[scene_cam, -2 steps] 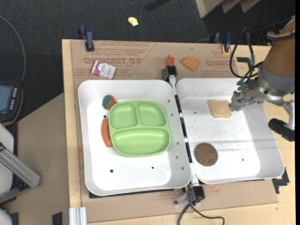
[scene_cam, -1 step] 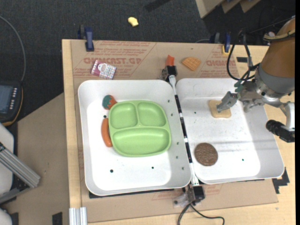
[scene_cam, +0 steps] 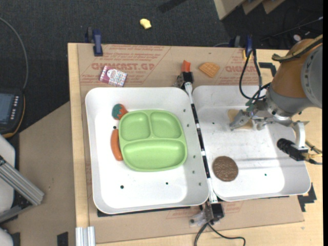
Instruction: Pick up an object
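Observation:
My gripper [scene_cam: 247, 121] hangs low over the back middle of the right bin [scene_cam: 287, 183], on the grey arm with its orange band [scene_cam: 293, 70] coming in from the right. A small tan piece [scene_cam: 239, 116] lies right at the gripper's tip, partly covered by it; whether it is held I cannot tell. Near the front left of the same bin, well clear of the gripper, lies a round brown patty [scene_cam: 225, 168]. The left bin [scene_cam: 143, 196] holds a green divided plate [scene_cam: 152, 140], an orange sausage-like piece [scene_cam: 116, 144] along the plate's left side, and a small red and green item [scene_cam: 119, 110] at its back left corner.
On the cardboard behind the bins lie a tan waffle-like piece [scene_cam: 208, 68], a pink packet [scene_cam: 113, 76] and a small orange item [scene_cam: 185, 65]. Blue clamps [scene_cam: 96, 41] hold the board's back edge. A yellow bit [scene_cam: 146, 23] lies on the dark floor beyond.

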Controlling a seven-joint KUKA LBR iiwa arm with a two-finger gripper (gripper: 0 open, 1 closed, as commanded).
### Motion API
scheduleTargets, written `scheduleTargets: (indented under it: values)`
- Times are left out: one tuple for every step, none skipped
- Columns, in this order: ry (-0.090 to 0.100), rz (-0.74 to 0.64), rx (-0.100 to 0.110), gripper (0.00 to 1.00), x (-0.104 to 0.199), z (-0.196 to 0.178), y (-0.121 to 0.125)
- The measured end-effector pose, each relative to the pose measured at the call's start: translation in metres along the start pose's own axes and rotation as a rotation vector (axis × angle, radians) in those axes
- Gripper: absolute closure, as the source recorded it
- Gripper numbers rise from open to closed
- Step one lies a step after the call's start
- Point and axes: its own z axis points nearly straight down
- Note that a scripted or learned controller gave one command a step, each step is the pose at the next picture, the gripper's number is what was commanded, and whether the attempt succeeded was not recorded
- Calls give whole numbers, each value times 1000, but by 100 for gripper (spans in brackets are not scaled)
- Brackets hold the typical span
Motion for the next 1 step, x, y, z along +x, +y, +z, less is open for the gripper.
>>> scheduleTargets:
  values:
    - [-2,-4,-9,0,-13,11,50]
